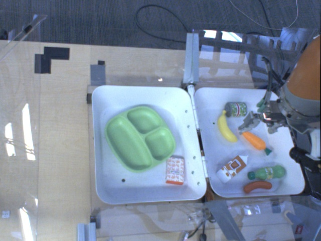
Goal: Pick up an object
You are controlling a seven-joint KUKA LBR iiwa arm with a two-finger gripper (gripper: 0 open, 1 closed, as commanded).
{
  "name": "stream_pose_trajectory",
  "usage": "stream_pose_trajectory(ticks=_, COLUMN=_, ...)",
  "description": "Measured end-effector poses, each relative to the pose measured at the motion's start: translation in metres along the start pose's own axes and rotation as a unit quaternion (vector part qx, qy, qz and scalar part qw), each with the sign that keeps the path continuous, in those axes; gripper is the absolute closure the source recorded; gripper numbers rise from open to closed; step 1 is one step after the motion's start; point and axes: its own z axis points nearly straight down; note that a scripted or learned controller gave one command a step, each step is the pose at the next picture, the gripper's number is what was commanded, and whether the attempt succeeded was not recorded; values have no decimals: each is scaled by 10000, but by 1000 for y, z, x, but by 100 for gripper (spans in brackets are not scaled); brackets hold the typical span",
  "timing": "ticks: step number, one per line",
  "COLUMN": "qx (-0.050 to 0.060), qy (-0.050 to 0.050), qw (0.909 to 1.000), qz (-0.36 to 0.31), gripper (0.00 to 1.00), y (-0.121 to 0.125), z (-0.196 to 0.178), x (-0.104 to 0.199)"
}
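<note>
So we figured the carrot (253, 141) was the likeliest target, since it was the thing nearest the pincer (260, 118). It lay flat on the floor of the right bin (210, 102), orange body with the green tip pointing toward about 4 o'clock. The pincer hung just above it at roughly 12 o'clock, fingers spread apart, and we saw nothing between them. So the pick hadn't happened yet: everything was resting on the bin floor, nothing lifted.

Around the carrot, the banana (226, 127) sat at its 9 o'clock, and the small can (235, 109) lay on its side at about 11 o'clock, near the pincer too, so honestly it could've been the target just as well. At 7 o'clock from the carrot was the little brown and white carton (232, 167), at 5 o'clock the green bottle (267, 172), and right below the bottle the sausage (258, 186).

Further out, the left bin (103, 185) held the green divided plate (140, 138) and a small red and white box (175, 170) at the plate's 5 o'clock. Both bins sat on the wooden tabletop (50, 134).

Our read: approach mostly done; lowering, closing and lifting all left to do.
</note>
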Motion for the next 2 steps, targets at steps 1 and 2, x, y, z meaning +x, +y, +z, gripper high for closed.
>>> stream_pose_trajectory(ticks=1, qx=-42, qy=-6, qw=9988, qz=-493, gripper=0, y=83, z=154, x=23)
stream_pose_trajectory(ticks=2, qx=-73, qy=7, qw=9987, qz=-500, gripper=100, y=85, z=141, x=25)
